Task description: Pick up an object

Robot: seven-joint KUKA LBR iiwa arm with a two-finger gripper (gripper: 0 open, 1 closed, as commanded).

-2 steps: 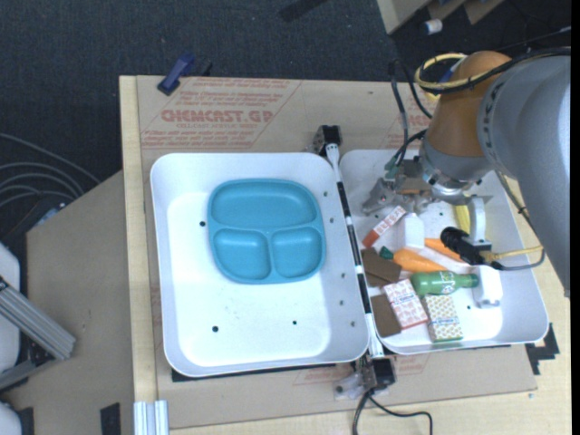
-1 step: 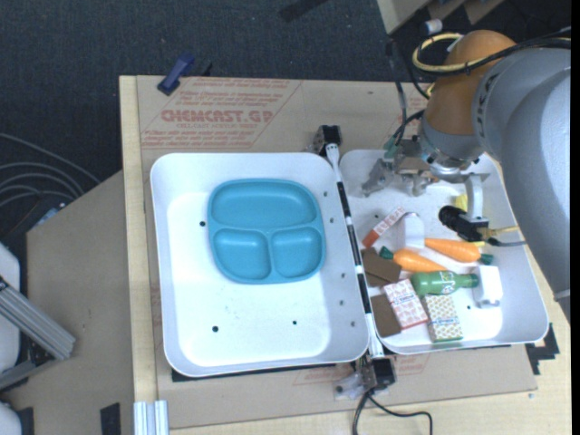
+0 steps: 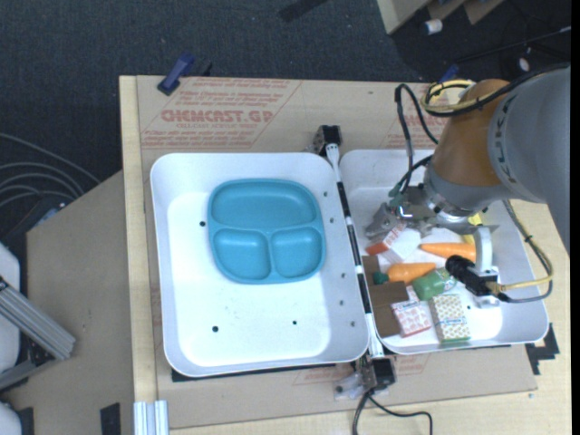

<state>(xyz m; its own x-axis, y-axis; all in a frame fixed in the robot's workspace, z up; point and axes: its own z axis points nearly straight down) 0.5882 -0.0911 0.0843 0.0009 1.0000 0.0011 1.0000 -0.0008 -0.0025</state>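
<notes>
- The grey arm (image 3: pixel 535 130), with its orange band (image 3: pixel 467 148), reaches in from the right and bends down over the right bin (image 3: pixel 362 166).
- The gripper (image 3: pixel 391 217) hangs low over the upper left part of that bin, just above the pile of small things; whether its fingers are spread or clenched I cannot tell, and nothing is seen held between them.
- The right bin holds the things to pick from. An orange carrot (image 3: pixel 446 250) lies across the middle, just below the wrist.
- A second orange carrot (image 3: pixel 410 270) lies just below and left of the first, near it.
- A green block (image 3: pixel 430 285) sits just beside the second carrot, on its lower right.
- A red-and-white patterned packet (image 3: pixel 410 317) lies near the front of the bin, tilted.
- A green-and-white patterned packet (image 3: pixel 451 318) lies just beside it on the right.
- A brown card piece (image 3: pixel 388 297) lies at the bin's left wall, partly under the red packet.
- The left bin (image 3: pixel 181 270) holds a teal divided plate (image 3: pixel 266 229) with three compartments, set toward the bin's upper middle.
- Both bins rest on a cardboard sheet (image 3: pixel 227 107) printed in red letters.
- A small blue object (image 3: pixel 176 73) lies at the sheet's upper left edge.
- Black and yellow cables (image 3: pixel 517 284) trail along the arm over the right bin.
</notes>
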